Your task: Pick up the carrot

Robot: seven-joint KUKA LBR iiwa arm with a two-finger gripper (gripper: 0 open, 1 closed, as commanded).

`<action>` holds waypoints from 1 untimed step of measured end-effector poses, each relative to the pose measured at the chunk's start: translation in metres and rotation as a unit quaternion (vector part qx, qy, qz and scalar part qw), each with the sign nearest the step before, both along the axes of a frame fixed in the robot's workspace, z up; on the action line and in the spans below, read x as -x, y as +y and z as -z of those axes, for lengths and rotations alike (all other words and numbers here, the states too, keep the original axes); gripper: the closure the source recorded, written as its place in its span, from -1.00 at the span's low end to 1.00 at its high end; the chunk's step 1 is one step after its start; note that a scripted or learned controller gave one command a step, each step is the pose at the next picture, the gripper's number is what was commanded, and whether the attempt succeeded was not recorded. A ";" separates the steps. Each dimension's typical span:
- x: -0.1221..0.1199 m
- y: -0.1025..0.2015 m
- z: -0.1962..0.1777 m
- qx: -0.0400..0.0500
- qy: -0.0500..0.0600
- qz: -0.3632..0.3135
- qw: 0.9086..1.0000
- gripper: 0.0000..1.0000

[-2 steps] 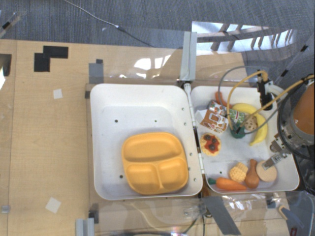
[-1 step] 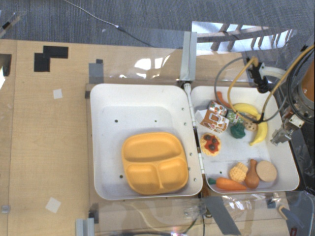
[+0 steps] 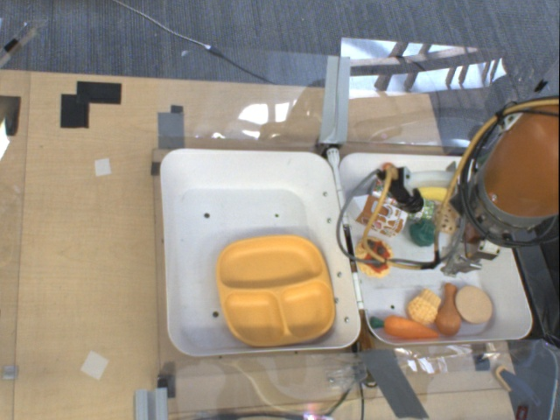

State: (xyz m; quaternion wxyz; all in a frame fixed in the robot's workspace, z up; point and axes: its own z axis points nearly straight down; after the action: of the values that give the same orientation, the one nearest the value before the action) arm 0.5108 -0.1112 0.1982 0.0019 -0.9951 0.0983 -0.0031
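The carrot (image 3: 409,327) lies along the near edge of the right bin (image 3: 516,322), just beside a corn cob (image 3: 424,305). The gripper (image 3: 462,256) hangs above it, nearer the bin's middle (finger spacing cannot be told), under the arm's orange band (image 3: 523,166).

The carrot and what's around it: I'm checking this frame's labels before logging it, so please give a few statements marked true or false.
1. The carrot lies in the right bin, near its front edge. True.
2. The yellow tray sits in the right bin. False: it sits in the left bin.
3. The gripper holds the carrot. False: the carrot lies on the bin floor, apart from the gripper.
4. A piece of corn lies just behind the carrot. True.
5. The yellow tray holds the carrot. False: its compartments show no food.
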 end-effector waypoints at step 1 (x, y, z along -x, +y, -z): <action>-0.022 -0.053 -0.058 0.002 -0.003 0.003 1.000 1.00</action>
State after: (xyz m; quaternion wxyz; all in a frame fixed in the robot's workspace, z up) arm 0.5324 -0.1647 0.2563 0.0006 -0.9948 0.1015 -0.0062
